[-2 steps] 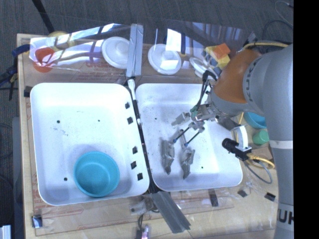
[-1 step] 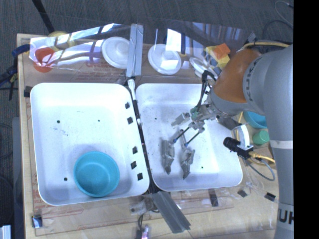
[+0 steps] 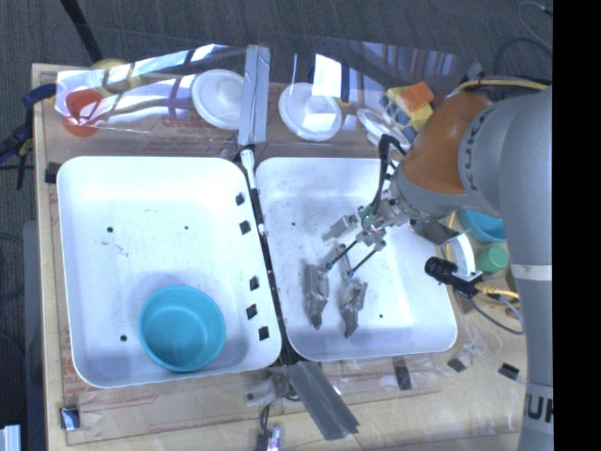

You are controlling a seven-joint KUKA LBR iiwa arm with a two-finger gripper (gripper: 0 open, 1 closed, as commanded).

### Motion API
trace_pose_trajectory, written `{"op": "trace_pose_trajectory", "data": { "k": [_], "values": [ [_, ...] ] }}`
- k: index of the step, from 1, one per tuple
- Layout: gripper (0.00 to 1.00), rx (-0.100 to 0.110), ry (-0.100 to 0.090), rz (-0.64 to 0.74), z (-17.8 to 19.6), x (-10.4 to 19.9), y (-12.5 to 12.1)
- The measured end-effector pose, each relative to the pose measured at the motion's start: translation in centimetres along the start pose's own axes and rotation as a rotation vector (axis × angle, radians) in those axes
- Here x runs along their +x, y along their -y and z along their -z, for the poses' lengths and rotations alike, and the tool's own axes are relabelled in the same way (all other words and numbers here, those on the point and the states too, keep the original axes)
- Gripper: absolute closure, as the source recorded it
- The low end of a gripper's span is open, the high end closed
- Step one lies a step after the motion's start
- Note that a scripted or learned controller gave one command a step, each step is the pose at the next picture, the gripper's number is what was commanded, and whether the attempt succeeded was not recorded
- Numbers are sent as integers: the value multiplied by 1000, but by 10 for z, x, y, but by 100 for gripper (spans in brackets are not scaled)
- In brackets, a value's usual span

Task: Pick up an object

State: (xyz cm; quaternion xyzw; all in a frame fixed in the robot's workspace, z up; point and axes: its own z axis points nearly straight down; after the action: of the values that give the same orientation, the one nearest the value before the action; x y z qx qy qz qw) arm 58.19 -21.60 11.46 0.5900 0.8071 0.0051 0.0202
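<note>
Hanging spread and bare over the right bin point(image 3: 413, 332), the jaws point(image 3: 333, 301) sit well right of the bowl point(image 3: 182, 327).

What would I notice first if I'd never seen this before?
Probably the bright blue bowl, sitting near the front of the left bin. Next, the big grey arm with its orange band reaching in from the right, its pincer hanging open over the right bin.

You get even, bright overhead light; the white bins point(image 3: 150, 205) look slightly washed out, glare streaks the clear panel point(image 3: 169, 69) at the back, and detail is soft.
</note>
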Motion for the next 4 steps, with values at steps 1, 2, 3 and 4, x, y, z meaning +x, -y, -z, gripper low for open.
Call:
{"op": "trace_pose_trajectory", "data": {
  "k": [1,2,3,4],
  "values": [
    [0,0,0,0,0,0,0],
    [0,0,0,0,0,0,0],
    [0,0,0,0,0,0,0],
    [0,0,0,0,0,0,0]
  ]
}}
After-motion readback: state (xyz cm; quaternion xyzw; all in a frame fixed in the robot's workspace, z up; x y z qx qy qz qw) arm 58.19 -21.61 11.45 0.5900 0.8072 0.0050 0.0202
